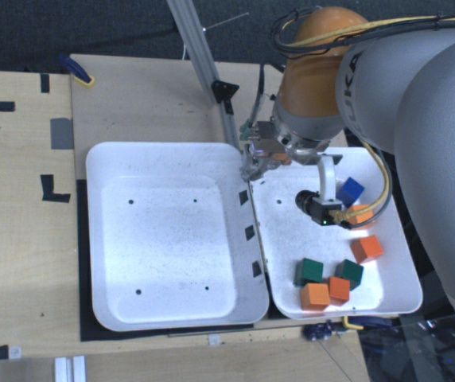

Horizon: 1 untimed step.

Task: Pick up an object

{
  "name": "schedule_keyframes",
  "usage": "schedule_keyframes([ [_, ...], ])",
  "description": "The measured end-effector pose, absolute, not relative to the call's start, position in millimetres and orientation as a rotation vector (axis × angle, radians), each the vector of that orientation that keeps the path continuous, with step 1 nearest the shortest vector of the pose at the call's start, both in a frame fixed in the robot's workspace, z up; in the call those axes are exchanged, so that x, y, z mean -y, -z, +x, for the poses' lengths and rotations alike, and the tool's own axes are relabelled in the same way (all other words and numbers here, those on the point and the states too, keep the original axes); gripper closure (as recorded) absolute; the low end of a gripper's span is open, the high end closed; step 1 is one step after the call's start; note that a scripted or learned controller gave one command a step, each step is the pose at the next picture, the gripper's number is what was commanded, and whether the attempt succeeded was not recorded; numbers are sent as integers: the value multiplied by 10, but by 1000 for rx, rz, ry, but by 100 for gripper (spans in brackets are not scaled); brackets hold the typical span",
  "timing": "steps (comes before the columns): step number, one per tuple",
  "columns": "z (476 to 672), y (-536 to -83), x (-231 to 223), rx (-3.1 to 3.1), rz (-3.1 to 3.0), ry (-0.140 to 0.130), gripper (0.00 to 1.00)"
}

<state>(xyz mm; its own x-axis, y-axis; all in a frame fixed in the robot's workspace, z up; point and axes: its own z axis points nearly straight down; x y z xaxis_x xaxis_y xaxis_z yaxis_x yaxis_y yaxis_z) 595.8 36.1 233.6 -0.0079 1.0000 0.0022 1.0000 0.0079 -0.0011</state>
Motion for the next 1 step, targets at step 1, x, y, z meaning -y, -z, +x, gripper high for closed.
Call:
schedule_keyframes([
  [1,5833,-2298,-778,2224,-2217,-3,100],
])
